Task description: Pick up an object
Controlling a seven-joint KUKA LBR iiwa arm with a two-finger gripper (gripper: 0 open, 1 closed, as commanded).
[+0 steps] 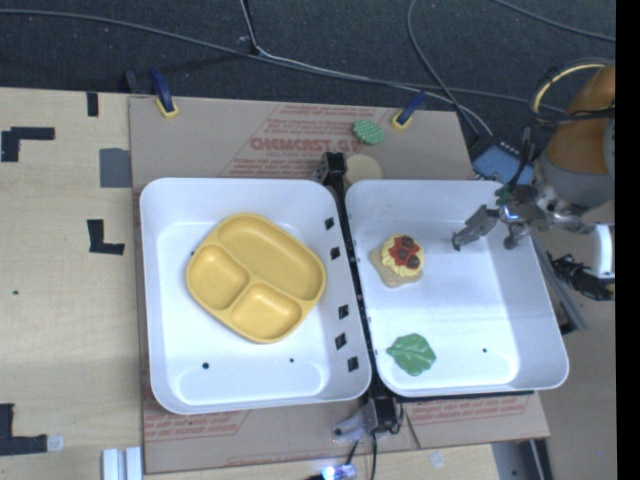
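The hand hangs over the upper right part of the right bin, its two fingers spread wide with nothing between them. Well to its left, near that bin's left wall, lies a small toy pastry topped with red and yellow. A green leaf-shaped toy rests near the bin's lower edge, apart from the pastry. The left bin holds a yellow divided plate, tilted at an angle. A small green item sits on the table above the bins.
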